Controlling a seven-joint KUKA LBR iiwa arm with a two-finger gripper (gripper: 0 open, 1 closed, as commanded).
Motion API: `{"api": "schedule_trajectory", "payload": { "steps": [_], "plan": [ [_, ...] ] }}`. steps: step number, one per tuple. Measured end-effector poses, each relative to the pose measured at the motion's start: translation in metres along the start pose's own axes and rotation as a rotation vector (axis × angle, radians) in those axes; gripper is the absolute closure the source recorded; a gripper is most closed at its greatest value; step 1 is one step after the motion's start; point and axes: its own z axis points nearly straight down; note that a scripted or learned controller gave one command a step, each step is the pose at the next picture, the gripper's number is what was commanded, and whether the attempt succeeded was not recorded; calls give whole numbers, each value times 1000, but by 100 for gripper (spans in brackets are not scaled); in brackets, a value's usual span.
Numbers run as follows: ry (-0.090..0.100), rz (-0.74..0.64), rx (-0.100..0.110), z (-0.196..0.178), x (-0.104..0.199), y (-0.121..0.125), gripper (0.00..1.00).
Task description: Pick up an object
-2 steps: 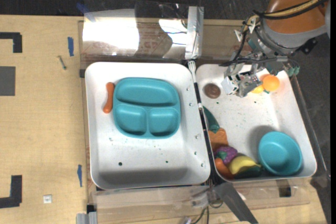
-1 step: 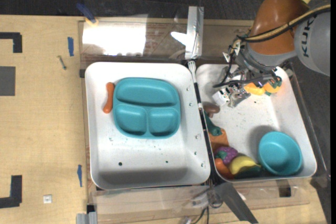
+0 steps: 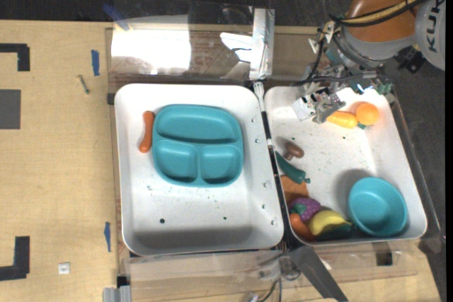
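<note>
Two white bins sit side by side on my feed. At twelve o'clock in the right bin (image 3: 407, 152) the gripper (image 3: 327, 108) hangs low, touching or just beside a yellow toy (image 3: 342, 120) with an orange ball (image 3: 366, 113) at its three o'clock; I cannot tell how the gripper is set. A teal bowl (image 3: 377, 205) sits at five o'clock, and toy fruit (image 3: 311, 214) is piled at seven. The left bin (image 3: 191, 223) holds a teal divided tray (image 3: 197, 145) with an orange sausage-shaped toy (image 3: 147, 131) at its nine o'clock.
</note>
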Motion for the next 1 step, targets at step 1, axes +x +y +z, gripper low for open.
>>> {"api": "schedule_trajectory", "payload": {
  "steps": [1],
  "plan": [
    [4, -41, -1, -39, 11, -23, 100]
  ]
}}
